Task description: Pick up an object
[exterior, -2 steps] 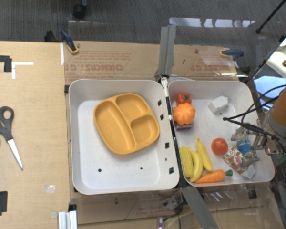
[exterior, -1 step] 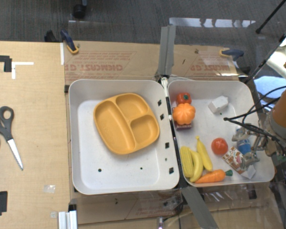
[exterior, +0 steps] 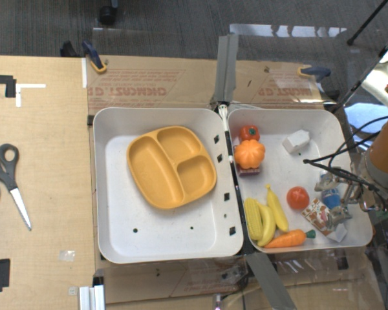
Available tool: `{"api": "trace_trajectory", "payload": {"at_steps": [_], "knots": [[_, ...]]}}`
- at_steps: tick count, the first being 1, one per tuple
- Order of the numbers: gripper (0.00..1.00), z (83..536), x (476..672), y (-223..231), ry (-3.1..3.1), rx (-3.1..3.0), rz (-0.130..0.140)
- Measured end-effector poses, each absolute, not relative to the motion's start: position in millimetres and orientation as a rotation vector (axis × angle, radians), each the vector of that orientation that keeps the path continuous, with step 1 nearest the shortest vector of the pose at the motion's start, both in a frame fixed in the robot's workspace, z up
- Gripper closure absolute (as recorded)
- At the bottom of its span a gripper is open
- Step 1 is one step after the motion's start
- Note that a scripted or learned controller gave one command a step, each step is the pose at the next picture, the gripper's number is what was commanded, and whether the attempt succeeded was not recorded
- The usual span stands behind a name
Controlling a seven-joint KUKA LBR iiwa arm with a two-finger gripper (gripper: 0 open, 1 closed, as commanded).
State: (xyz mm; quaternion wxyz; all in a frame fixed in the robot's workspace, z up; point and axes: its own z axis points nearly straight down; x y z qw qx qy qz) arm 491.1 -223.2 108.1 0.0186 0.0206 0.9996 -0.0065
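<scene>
1. Looking down, I see the left bin [exterior: 110,192] carrying a yellow divided plate [exterior: 171,165] with bare white floor around it, widest along the near side.
2. I find the right bin [exterior: 278,118] crowded: tomato [exterior: 249,133] and pumpkin [exterior: 249,154] by the divider, white block [exterior: 296,141] toward the back, corn [exterior: 253,217], banana [exterior: 271,215] and carrot [exterior: 286,239] near the front wall, red ball [exterior: 297,197] mid-floor.
3. My gripper [exterior: 333,202] hangs low at that bin's right side, over a printed packet [exterior: 318,217]; cables clutter it, so I cannot tell its opening or hold.
</scene>
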Motion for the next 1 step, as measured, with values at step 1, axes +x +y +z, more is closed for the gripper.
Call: {"api": "trace_trajectory", "payload": {"at_steps": [1], "knots": [[0.0,108.0,490.7,-223.5,3.103,0.091,-0.02]]}}
